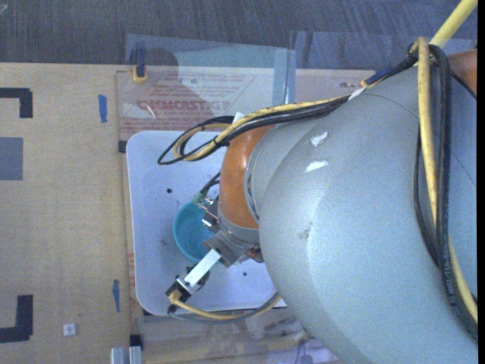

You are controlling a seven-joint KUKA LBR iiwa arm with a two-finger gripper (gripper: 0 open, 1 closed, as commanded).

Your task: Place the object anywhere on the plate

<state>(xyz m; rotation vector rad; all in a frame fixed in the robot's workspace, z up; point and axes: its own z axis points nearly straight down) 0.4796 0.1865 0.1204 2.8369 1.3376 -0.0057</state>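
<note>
The grey arm (356, 203) filled the frame's right, reaching over a white bin (148, 203) at centre-left. In the bin lay a teal plate (188, 230), partly beneath the gripper (220, 243). I could not tell whether the gripper was open or closed, and any object was hidden under the wrist. Releasing low, squarely over the plate's middle, would probably serve best. Counted: one arm, one bin, one plate.

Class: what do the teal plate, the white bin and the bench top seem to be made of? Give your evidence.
The teal plate looks like plastic: even colour, soft sheen. The white bin is likely moulded plastic: smooth, rounded corners. The bench top seems wood board: matte tan, flat.
</note>
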